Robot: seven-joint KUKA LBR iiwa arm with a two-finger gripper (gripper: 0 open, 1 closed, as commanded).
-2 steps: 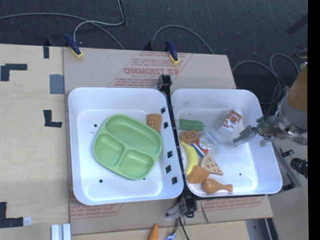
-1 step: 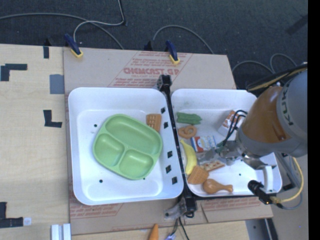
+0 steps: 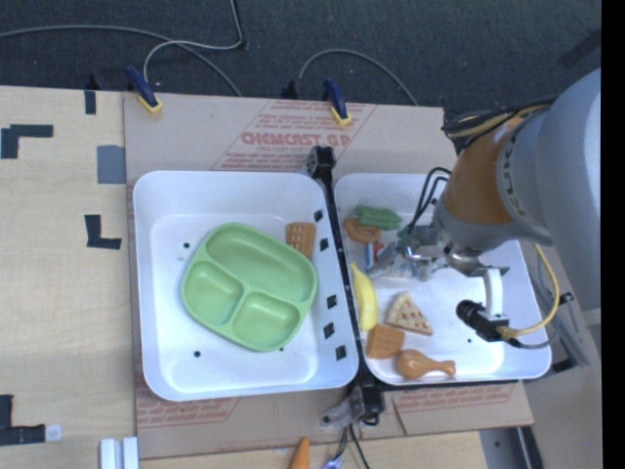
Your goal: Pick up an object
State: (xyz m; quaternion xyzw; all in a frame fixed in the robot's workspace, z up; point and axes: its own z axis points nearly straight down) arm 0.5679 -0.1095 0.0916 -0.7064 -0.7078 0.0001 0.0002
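Your gripper (image 3: pixel 395 255) hangs low in the right bin (image 3: pixel 527 364), beside the green toy (image 3: pixel 379 217) and banana (image 3: pixel 365 299); you cannot tell its grip state.

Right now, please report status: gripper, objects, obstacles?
Gripper low in right bin, nothing seen held. Banana, pizza slice, drumstick loose nearby.

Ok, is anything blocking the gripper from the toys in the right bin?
Nothing visible does. The gripper hangs over the right bin, beside the green toy and brown toy. The banana and pizza slice lie uncovered just below it.
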